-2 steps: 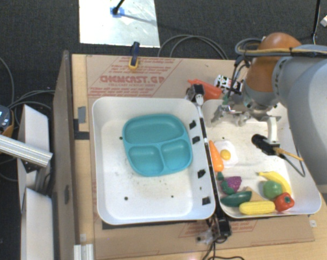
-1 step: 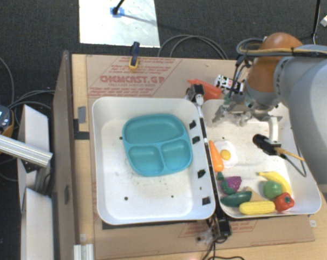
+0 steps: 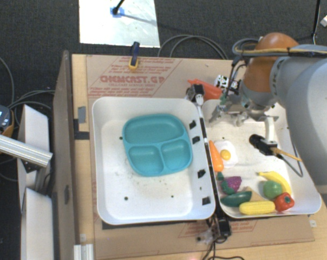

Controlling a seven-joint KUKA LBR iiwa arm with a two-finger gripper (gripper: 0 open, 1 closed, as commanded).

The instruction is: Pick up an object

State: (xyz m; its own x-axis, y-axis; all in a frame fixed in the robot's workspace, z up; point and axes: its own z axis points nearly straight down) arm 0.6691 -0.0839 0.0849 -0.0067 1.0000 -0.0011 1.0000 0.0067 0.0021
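Gripper (image 3: 227, 108) low in right bin (image 3: 244, 137), grip too hidden to tell, fried egg (image 3: 226, 155) near, teal plate (image 3: 155, 145) in left bin (image 3: 117, 196)

Clustered at lower right, 8 in all, are seen a carrot (image 3: 213, 155), fried egg (image 3: 226, 154), purple vegetable (image 3: 232, 183), cucumber (image 3: 236, 199), corn cob (image 3: 256, 207), banana (image 3: 274, 177), green pepper (image 3: 272, 189) and red tomato (image 3: 283, 201).

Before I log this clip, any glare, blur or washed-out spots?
Camera view: even light, faint shadows; the white of the fried egg nearly blends into the bright right bin; the pale sheet at top glares; the near arm looks slightly soft.
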